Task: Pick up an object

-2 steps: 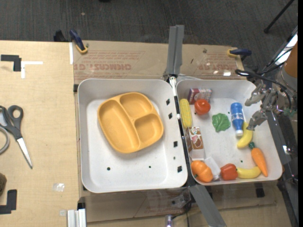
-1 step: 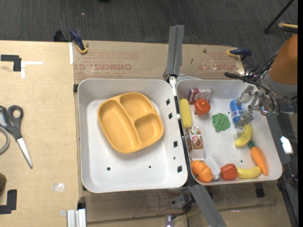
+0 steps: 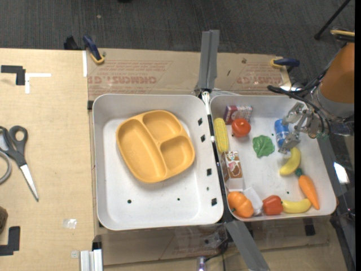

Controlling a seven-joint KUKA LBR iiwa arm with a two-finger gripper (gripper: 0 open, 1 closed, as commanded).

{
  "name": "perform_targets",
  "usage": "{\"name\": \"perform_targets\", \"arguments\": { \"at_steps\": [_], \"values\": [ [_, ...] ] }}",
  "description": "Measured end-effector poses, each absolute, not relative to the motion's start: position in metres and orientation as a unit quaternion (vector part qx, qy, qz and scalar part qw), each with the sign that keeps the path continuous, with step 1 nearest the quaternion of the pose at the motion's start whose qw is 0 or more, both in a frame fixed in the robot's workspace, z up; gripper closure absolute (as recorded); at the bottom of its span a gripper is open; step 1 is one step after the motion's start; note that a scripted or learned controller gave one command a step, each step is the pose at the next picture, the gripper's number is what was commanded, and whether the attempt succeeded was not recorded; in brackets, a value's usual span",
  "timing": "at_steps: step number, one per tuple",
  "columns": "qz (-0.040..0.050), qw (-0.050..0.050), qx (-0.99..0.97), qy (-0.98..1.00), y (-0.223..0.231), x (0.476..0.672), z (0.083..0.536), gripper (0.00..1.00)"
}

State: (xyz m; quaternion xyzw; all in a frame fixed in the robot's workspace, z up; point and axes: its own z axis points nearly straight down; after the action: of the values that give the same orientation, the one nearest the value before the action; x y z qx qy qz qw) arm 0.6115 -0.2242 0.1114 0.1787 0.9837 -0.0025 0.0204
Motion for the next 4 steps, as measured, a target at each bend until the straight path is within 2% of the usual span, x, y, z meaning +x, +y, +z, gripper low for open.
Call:
{"name": "perform_targets", "arguments": {
  "at_steps": [1, 2, 3, 4],
  "values": [
    [-0.0025, 0.026, 0.224, 0.974, -0.224, 0.592, 0.113, 0.0],
    [-0.0017, 0.025, 0.277, 0.961, -0.226, 0.586, 0.112, 0.0],
    [-0.0006, 0.018, 0.315, 0.949, -0.226, 0.592, 0.109, 0.0],
    [0.0002, 0.002, 0.363, 0.932, -0.221, 0.56, 0.094, 0.0]
  ]
}}
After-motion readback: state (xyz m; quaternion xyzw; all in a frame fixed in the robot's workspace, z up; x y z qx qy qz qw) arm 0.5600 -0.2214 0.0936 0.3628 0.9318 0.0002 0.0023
